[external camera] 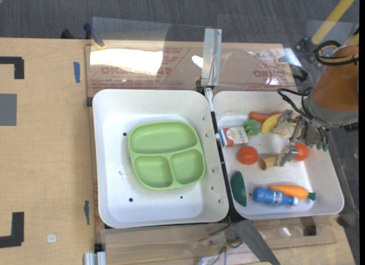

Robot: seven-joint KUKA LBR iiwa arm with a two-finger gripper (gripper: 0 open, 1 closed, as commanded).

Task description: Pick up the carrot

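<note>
Two white bins sit side by side. The left bin holds one green three-compartment plate.

The right bin holds several items:
- One carrot lies on its side at roughly 5 o'clock in the bin, touching the upper edge of one blue bottle.
- One dark green vegetable lies at 7 o'clock.
- One red tomato sits near the bin centre.
- One small carton lies at 10 o'clock, with one broccoli piece beside it.
- One banana and one orange-red piece lie at 12 o'clock.

The gripper sits at 2 o'clock in the bin, well apart from the carrot. Its finger state cannot be determined from this view, and nothing can be confirmed in its grasp.
</note>
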